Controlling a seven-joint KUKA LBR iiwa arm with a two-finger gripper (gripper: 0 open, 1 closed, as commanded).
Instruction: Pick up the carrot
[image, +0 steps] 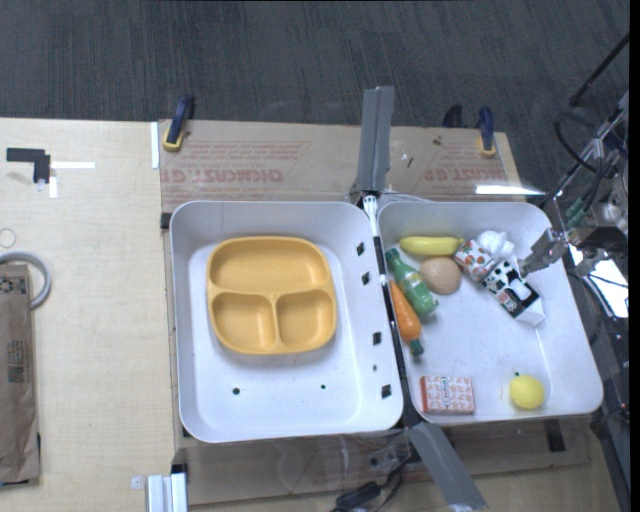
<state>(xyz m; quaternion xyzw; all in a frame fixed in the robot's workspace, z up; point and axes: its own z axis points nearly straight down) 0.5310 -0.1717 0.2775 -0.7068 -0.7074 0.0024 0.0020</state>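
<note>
White right bin (560, 400) at lower right of frame, with small printed box (446, 394) and lemon (527, 391) near its front wall. Farther up, orange carrot (405, 311) against left wall, touching green bottle (411, 284). Beyond, potato (439, 275), banana (430, 244), patterned cartons (500, 277). At right edge, gripper (553, 243) above the bin's far right corner; finger spread impossible to tell. Yellow divided plate (270, 294) in left bin (190, 330).

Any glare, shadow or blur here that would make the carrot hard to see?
In the camera view, lighting is even and soft; the orange carrot by the left wall of the right white bin reads clearly, lying against the green bottle. The bin floor shows mild sheen, no blown-out glare. The gripper near the right edge is small and soft, with its details hard to resolve.
</note>
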